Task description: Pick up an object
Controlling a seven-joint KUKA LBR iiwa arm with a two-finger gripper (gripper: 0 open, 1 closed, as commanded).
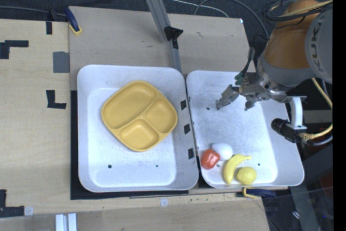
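Observation:
My gripper hangs over the upper part of the right bin, its two fingers spread apart with nothing between them. Low in that bin lies a cluster of small items: a red fruit, a white egg-like object, a yellow banana and a yellow lemon. The cluster lies well below the gripper and apart from it.
A yellow divided plate rests in the left bin. A grey metal pole slants down to the ridge between the bins. Cables run behind the arm at the right.

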